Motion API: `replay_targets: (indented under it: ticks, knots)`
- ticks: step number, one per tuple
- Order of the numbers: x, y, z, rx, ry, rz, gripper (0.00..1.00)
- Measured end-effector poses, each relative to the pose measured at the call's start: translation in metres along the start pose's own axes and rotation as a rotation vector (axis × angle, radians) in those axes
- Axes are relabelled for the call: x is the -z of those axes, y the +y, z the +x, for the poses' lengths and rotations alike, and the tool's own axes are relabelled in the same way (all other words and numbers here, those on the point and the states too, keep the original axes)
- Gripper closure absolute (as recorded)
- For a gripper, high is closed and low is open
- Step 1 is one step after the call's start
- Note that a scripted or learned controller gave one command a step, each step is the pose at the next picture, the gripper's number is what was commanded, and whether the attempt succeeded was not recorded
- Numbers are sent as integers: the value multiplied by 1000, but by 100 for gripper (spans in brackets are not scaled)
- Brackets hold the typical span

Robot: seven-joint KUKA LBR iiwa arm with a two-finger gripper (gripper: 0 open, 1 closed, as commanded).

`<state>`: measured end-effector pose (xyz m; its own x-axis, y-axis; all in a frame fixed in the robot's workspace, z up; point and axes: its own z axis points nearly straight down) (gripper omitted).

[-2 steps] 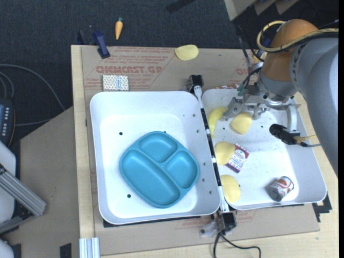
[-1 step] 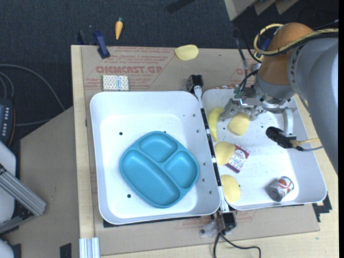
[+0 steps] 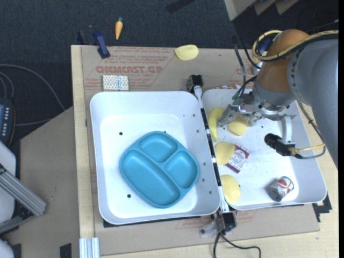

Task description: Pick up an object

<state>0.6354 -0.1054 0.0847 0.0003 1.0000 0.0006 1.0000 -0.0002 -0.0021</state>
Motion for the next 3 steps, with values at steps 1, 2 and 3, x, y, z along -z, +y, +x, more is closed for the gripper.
replay_targets:
  ticks: [1, 2, 3]
  knots:
    - [10, 1, 0, 0, 0, -3, 100]
    - [10, 1, 0, 0, 0, -2, 0]
    - [0, -2, -6, 0, 0, 0, 0]
